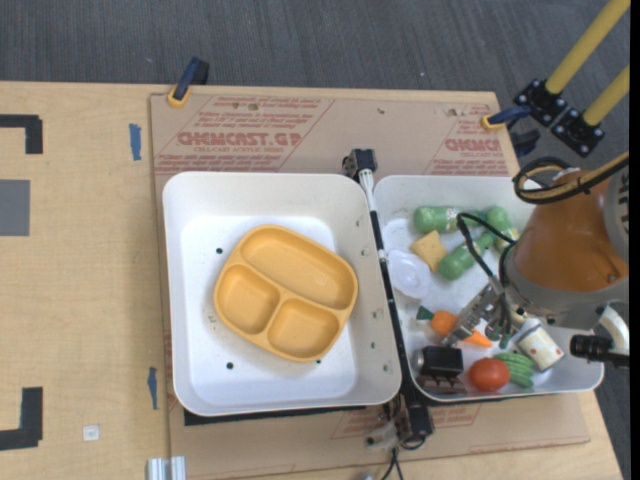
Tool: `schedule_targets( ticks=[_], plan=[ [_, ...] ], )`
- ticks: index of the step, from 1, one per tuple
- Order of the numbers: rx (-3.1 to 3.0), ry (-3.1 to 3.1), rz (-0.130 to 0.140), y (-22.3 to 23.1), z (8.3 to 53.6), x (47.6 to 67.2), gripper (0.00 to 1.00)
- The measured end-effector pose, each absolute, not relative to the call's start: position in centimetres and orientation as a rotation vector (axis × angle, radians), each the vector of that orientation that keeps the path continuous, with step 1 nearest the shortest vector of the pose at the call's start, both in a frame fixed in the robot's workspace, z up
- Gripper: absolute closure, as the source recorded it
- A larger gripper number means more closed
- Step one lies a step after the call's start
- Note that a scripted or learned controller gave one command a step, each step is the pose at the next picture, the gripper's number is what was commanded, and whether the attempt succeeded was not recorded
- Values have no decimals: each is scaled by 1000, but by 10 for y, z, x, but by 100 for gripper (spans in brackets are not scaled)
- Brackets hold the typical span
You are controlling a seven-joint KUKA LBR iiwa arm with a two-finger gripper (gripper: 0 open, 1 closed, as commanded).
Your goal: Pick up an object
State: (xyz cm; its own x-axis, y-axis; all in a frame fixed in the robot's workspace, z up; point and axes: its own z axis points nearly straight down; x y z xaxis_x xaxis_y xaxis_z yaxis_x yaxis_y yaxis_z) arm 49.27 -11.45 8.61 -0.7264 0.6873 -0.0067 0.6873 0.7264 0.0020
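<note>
Across the worktop [90, 298], side by side: two white bins. Left bin [190, 368]: carries a yellow divided tray [286, 293], three hollows, sitting near the middle. Right bin [400, 193]: crowded with small toy food, and under the grey-and-orange arm [565, 253] reaching low toward its near edge. At the far side, green vegetables [437, 218] and a yellow wedge [430, 249]; near the front edge, a red tomato [489, 374], a black block [441, 360], an orange piece [443, 321]. Tool [487, 318] down among these, just beside the orange piece; cannot tell its state. Best to settle on one loose item, such as the tomato, centre over it, descend straight, squeeze, then lift slowly, clear of neighbours.
</note>
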Motion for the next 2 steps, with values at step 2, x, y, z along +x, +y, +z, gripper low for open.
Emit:
schedule_targets(
  ticks=[2],
  plan=[
    [1115,2931,2,-99,86,551,0]
  ],
)
